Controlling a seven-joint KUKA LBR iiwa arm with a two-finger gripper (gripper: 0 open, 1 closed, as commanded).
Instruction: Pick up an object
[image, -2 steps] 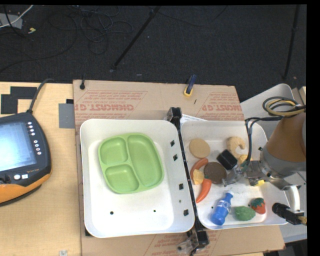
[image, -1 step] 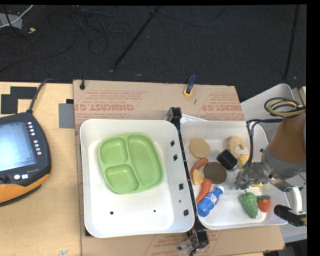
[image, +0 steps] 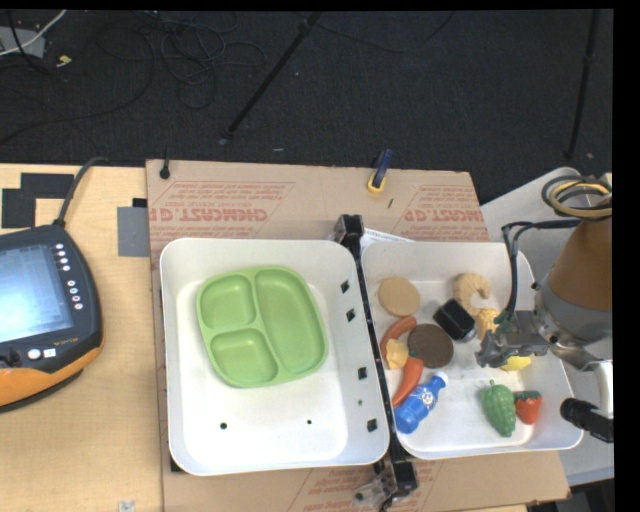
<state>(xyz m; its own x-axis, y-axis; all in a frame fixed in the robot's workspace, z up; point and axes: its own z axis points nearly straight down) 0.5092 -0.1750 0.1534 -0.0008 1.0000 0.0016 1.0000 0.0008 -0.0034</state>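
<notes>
**End effector low over the right bin's right side**

Reaching in from the right: grey arm (image: 590, 275) with its orange band, end effector (image: 503, 348) down in the right bin (image: 455, 447), near that bin's right wall. Cannot tell how the end effector is set, or whether anything is caught in it; too dark and cluttered there. Just beside it, a small yellow object (image: 515, 364).

Scattered across the right bin: tan round cookie (image: 399, 296) toward the far left corner, pale doughnut (image: 473, 289) toward the far right, black block (image: 454, 319) between them, dark brown disc (image: 431, 345) at mid-bin. Along the left wall, red sausage (image: 398, 328), orange carrot (image: 410, 380), blue bottle (image: 420, 402). Near the front right corner, green vegetable (image: 499, 409) touching a red piece (image: 528, 405).

In the left bin (image: 260, 445): 1 green divided plate (image: 262, 326) with 3 compartments.

At the counter's left edge: a tablet-like pendant (image: 40, 310).
</notes>
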